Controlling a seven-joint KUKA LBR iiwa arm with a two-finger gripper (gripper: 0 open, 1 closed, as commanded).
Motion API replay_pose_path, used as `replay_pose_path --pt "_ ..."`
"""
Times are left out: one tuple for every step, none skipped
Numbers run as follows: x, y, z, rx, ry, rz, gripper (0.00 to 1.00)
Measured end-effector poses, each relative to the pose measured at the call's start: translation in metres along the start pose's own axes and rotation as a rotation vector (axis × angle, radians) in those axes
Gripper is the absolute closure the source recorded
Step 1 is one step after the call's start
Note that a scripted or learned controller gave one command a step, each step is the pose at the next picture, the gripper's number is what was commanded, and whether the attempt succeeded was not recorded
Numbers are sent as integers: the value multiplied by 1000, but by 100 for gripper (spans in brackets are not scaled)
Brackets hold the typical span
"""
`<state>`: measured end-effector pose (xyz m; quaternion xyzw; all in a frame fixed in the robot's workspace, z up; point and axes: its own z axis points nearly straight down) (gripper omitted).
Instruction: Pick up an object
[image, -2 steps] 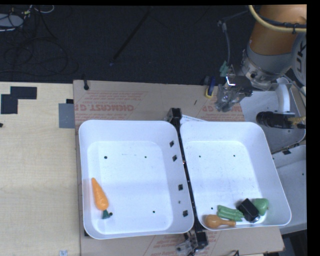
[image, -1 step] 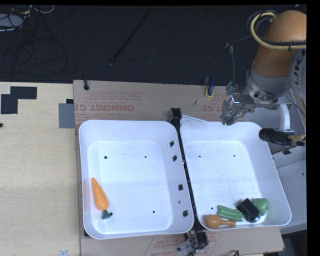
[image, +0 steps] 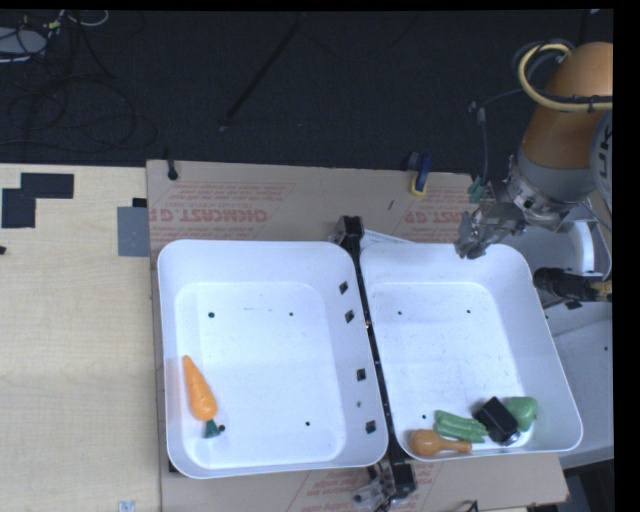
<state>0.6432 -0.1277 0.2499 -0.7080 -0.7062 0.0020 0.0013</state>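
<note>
Down at the near edge of the right bin (image: 545, 330) sits a little cluster of stuff: a tan pear-shaped thing (image: 438, 443) lying on its side, a green bean pod (image: 461, 427) just above it, a black block (image: 497, 419) tilted against the pod, and a green lump (image: 522, 408) poking out on the block's far side. They all look to be touching or nearly so — hard to separate them cleanly at this angle.

Over in the left bin (image: 170, 300), a toy carrot (image: 199, 388) lies near the left wall toward the near corner, orange body pointing away, with its small dark green top (image: 212, 430) at the near end.

Between the two bins runs a black divider strip (image: 362, 335) with some clips on it.

Up top right, the arm (image: 570, 110) comes in with its orange band, and the gripper (image: 474, 243) hangs over the far rim of the right bin (well apart from the cluster at the near end). Whether it's spread or pinched I can't tell — it's just a dark blur from here, with nothing visibly in it.
</note>
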Motion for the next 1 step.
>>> replay_pose_path --pt "-10 -6 -23 -5 0 -1 100"
